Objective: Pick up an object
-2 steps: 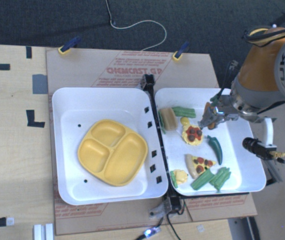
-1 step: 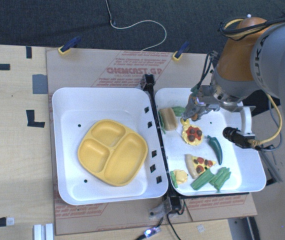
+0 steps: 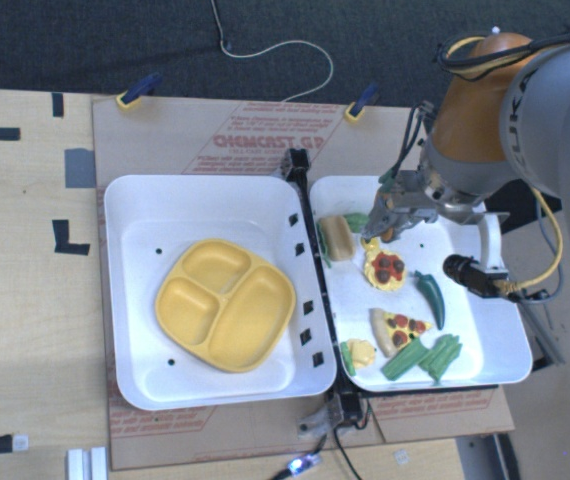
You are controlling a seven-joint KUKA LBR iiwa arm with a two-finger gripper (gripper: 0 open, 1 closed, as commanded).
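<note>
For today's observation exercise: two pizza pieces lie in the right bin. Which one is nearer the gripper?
The round pizza piece, just below the gripper. It sits above the wedge-shaped pizza slice, which lies lower in the right bin, beside the green vegetables.

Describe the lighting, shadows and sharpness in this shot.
Camera view: even, soft overhead light; the white bins look bright but not blown out, with mild sheen on the yellow plate. Faint shadows fall under the arm and claw. The toy food is fairly sharp; the arm's upper body near the lens is slightly soft.
</note>
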